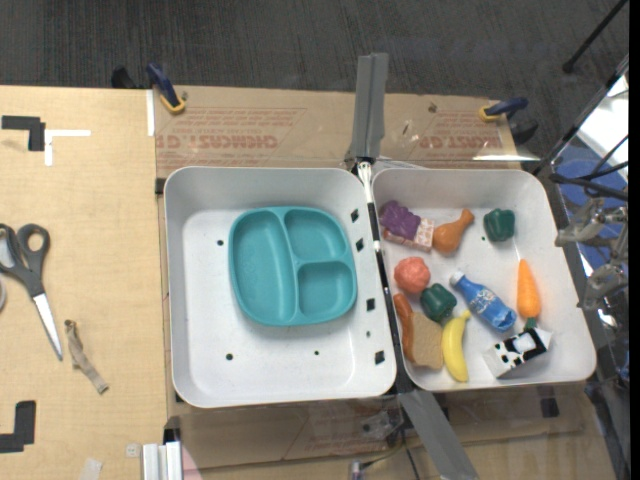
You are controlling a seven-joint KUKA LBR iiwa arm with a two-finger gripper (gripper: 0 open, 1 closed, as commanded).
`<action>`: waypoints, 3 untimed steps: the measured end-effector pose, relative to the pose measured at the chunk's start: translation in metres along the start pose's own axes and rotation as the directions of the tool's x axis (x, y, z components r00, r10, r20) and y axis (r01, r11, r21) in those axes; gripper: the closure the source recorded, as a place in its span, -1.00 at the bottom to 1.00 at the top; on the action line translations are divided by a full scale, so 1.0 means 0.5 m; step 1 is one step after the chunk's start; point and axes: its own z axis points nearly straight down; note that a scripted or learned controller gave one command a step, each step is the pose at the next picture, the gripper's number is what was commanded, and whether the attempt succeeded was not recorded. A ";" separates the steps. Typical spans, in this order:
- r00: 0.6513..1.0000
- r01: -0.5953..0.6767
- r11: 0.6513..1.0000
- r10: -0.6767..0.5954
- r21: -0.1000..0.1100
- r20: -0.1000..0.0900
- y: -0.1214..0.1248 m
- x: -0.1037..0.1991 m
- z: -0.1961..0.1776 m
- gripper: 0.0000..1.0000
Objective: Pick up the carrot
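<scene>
The carrot is a small orange cone lying near the right wall of the right bin, with its tip pointing away from me. It lies by itself on the white floor. A blue bottle is just to its left and a black-and-white carton just in front of it.
The right bin also holds a purple toy, a drumstick, a green pepper, a red ball-shaped fruit, a banana and a bread slice. A teal divided plate lies in the left bin. Scissors lie on the bench at left.
</scene>
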 end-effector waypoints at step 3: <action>0.962 -0.272 0.962 0.272 0.001 0.004 -0.005 -0.045 0.367 -1.00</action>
